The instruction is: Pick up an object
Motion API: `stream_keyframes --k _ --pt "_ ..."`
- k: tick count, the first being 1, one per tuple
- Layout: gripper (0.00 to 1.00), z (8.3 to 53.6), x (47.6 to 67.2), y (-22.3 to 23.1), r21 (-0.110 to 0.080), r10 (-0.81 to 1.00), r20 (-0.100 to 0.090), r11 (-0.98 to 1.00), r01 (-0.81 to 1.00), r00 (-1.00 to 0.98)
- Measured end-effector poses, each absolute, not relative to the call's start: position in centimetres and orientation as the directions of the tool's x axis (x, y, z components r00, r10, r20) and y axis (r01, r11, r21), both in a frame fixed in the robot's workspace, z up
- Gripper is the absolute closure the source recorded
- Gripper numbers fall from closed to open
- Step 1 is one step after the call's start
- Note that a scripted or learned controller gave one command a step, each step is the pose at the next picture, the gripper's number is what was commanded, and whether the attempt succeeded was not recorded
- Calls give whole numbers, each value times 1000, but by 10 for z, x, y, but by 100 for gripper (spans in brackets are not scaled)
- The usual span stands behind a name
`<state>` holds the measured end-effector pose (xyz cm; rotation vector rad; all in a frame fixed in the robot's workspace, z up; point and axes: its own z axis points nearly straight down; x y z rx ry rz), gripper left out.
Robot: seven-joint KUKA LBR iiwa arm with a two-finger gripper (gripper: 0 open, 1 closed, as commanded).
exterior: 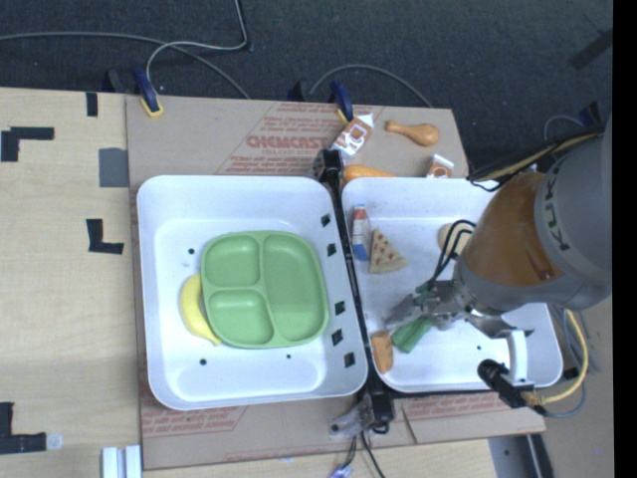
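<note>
In the right bin (438,366), my gripper (418,312) is low over the floor, reaching in from the right under the orange-banded wrist (513,237). A small green object (408,335) lies directly at its tip, touching or just below it. An orange-brown piece (381,352) rests by the bin's left wall, close to the green object. Farther back lie a pizza-slice toy (386,254) and a slim tube (359,231). A pale yellow item (447,235) peeks out beside the arm.
The left bin (164,217) holds a green divided plate (265,289) with a yellow banana (192,309) tucked under its left edge. Behind the bins on the cardboard lie a drumstick toy (411,130), a small packet (351,134) and an orange piece (364,172).
</note>
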<state>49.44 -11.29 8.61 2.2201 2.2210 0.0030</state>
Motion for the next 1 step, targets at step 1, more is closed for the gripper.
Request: stream_keyframes --k 1 --pt "100 96 495 -114 5 1000 -1 -1 1000 1"
